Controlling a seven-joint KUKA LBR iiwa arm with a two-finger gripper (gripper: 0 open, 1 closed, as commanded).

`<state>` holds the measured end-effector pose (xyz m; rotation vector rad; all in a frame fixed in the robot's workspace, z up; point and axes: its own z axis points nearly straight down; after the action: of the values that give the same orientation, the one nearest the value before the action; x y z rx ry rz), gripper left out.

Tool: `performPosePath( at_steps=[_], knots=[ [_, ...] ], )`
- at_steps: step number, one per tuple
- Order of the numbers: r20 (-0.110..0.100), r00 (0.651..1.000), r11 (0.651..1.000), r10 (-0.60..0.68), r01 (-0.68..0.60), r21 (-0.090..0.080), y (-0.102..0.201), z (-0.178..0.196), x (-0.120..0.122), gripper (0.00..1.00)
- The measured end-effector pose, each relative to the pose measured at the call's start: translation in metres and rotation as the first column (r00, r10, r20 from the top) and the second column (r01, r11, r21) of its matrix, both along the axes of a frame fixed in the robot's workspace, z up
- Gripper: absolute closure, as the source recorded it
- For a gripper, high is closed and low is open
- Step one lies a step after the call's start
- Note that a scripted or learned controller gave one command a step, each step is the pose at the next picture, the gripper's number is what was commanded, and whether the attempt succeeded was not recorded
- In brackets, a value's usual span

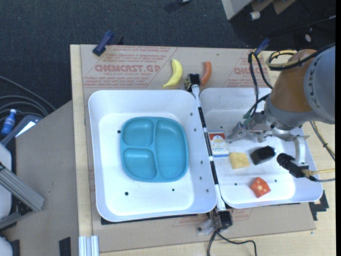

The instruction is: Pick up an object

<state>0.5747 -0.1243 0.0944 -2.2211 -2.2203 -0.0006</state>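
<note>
While the arm is reaching in from the right, this is how things are lying.
Left bin point(101, 143): holding a blue divided plate point(154, 148), sitting flat.
Bench edge: a yellow banana point(173, 73) and an orange piece point(206, 72) are lying beyond the bins.
Right bin point(298, 192): carrying a yellow block point(239, 160), a black piece point(262, 154) and a red block point(260, 186).
Gripper point(246, 129): hovering near the yellow block; I cannot tell how its hand is standing, and nothing is showing in its grasp.

My counter point(133, 63) carries two white bins: the left bin point(101, 159) and, touching its right side, the right bin point(282, 193). Just behind the left bin's far right corner lie a banana point(173, 73) and an orange carrot point(205, 72).
</note>
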Motion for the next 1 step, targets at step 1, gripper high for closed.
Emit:
performPosePath(
  at_steps=[1],
  knots=[
    [0.001,1.0,1.0,0.0,0.0,0.0,0.0003,0.0099,0.0004,1.0]
  ],
)
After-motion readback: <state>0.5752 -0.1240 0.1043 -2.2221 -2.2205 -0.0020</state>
